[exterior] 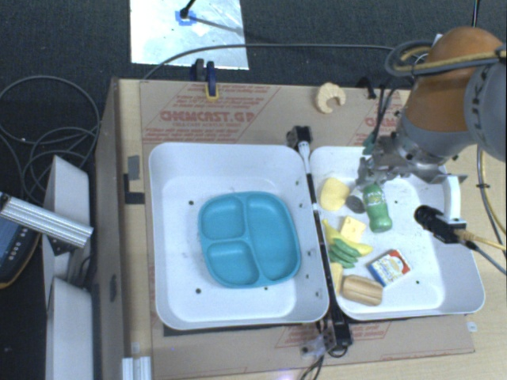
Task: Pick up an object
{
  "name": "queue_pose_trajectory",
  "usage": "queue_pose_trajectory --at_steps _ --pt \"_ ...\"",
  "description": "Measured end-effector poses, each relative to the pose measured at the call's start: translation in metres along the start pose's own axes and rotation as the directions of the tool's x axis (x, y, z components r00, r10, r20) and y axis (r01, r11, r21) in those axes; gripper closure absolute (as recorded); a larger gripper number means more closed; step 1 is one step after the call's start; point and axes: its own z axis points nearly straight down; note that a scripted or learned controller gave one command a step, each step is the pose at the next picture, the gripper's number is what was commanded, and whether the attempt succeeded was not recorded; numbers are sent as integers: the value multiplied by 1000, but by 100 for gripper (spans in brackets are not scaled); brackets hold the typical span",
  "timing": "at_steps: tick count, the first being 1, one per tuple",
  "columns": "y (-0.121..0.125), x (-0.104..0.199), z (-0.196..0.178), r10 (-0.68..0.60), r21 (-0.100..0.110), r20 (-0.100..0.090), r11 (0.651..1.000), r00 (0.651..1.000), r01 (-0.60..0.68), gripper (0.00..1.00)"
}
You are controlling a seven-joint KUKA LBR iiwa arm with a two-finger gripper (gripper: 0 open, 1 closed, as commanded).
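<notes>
Over the right bin [467, 291], the gripper [371, 174] hangs low at the far side, with the arm's grey and orange wrist bulking behind it, directly above the cap end of a green bottle [378, 210] that lies on the bin floor. Whether the pincer is open or closed cannot be told from this slanted view, since the wrist housing hides it, and nothing can be seen held. The step in hand looks like the descent onto a target, most likely the bottle, with the grasp itself not yet made. Just left of the bottle lie a yellow lemon-like piece [334, 193] and a small grey object [356, 204] touching or nearly touching it; nearer lie a yellow wedge [352, 229], a green pepper-like toy [343, 251], a small blue and red packet [389, 267] and a bread roll [361, 290]. The left bin [170, 212] holds a blue divided plate [248, 239]. The next move calls for settling squarely around the bottle, closing firmly and lifting straight up; the rounded body could roll or slip, and the crowding neighbours could be nudged.
</notes>
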Motion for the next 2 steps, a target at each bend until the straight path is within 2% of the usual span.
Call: queue_pose_trajectory --at_steps 1,2 --pt "-23 -51 -9 3 0 2 1000 1000 -3 100" --pt "-29 -40 -26 0 -1 1 1000 1000 0 100"
